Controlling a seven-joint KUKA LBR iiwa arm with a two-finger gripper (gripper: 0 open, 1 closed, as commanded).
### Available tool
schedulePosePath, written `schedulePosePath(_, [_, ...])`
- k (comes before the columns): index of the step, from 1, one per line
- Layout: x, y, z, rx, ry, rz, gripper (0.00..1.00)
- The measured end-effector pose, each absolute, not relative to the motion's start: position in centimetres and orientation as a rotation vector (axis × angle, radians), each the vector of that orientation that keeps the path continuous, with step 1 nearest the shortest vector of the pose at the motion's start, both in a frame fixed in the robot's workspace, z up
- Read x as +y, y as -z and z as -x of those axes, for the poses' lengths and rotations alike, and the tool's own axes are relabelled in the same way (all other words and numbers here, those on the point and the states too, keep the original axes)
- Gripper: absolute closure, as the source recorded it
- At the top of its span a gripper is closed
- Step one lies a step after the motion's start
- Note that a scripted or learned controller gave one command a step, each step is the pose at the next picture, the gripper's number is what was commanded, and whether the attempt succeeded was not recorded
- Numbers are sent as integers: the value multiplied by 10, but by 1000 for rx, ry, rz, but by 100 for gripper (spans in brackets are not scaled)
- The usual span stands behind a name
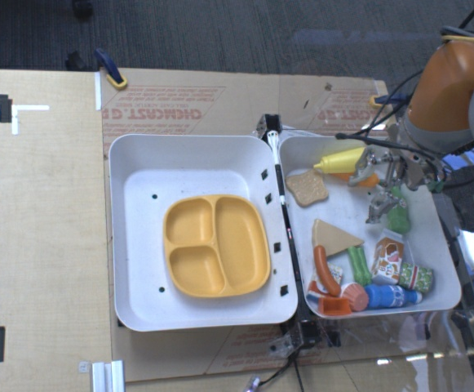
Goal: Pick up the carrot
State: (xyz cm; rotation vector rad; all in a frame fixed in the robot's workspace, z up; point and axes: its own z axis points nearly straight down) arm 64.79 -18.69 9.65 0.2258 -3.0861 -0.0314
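From my console, what I take for the carrot (368, 181) is a small orange sliver near the far wall of the right bin (440, 296). It shows just past the nozzle end of the yellow mustard bottle (339, 162), and the rest is hidden under the arm's wrist hardware. The gripper (378, 202) hangs right over that spot, so the carrot lies just to its far-left, touching it or nearly so. I can't separate the two from this slanted view.

I can't tell how far the gripper is open, because cables and metal clutter the picture there. Nothing I can see proves the carrot is in its grasp, so I won't count it as held.

The coming move turns on the carrot's long axis. The short stretch I can see seems to run roughly left to right, from the mustard bottle toward the gripper, but that is too little to be sure of. My judgement is that the gripper should close across that line, not along it, and should first shift a touch toward the mustard bottle.

A green lump (398, 219) sits just beside the gripper on the near side (possibly another vegetable, possibly the carrot's leafy end; I can't say). The toast slice (307, 188) lies well apart to the left. I'd call the task at the approach-or-grasp step, not yet shown to be done.
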Motion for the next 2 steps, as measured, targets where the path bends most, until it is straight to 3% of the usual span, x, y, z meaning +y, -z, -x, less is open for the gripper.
schedulePosePath(1, [-187, -109, -654, -3117, 24, -225, 100])
schedulePosePath(2, [-187, -103, -648, -3089, 32, -224, 0])
